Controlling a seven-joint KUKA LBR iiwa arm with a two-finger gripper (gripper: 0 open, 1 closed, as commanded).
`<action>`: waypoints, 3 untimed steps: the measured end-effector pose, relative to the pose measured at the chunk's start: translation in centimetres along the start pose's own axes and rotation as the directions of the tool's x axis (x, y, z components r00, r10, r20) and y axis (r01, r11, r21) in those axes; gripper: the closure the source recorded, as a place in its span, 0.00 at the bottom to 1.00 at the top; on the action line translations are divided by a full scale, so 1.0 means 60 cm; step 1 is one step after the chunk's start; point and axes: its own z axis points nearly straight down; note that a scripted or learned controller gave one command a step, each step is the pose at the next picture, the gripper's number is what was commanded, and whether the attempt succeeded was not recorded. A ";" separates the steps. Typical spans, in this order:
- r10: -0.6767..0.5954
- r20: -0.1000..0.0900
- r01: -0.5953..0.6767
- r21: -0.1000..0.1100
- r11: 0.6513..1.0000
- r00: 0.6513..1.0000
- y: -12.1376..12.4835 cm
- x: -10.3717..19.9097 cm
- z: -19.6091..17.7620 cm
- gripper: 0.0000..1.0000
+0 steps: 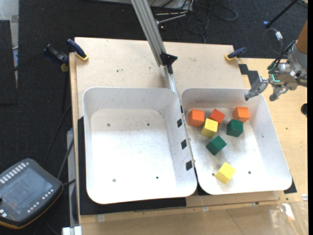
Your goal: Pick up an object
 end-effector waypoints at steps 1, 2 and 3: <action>-0.002 0.002 0.002 -0.004 1.000 1.000 0.002 0.001 -0.005 0.00; 0.001 0.001 -0.001 -0.001 1.000 1.000 0.004 -0.005 0.068 0.00; -0.001 0.000 0.001 0.000 1.000 1.000 0.008 0.005 0.144 0.00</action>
